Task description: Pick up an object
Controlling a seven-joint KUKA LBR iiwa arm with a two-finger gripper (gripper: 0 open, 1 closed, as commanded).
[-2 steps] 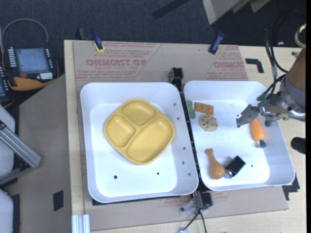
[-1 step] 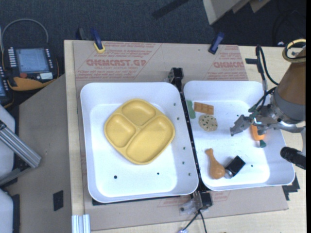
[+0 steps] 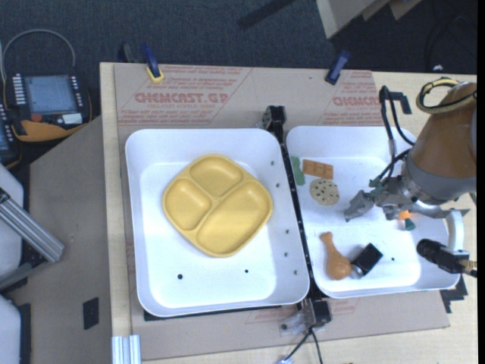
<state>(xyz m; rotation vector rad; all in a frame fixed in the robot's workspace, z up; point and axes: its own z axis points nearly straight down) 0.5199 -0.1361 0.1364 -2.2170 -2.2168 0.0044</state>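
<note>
Gripper (image 3: 358, 205) beside cookie (image 3: 325, 192), perhaps touching.

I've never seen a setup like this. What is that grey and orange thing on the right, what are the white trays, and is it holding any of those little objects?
You are looking down, at a slant, from one fixed camera above a bench. The grey and orange thing is a robot arm reaching in from the right. At its end is a gripper, a two-fingered metal hand. The two white trays are shallow bins. The left bin holds a yellow divided plate. The right bin holds small toys: a chocolate-chip cookie, an orange wafer, a green piece, a tan drumstick and a black block. The gripper hovers over the right bin, and nothing shows between its fingers, so it holds nothing yet.
</note>
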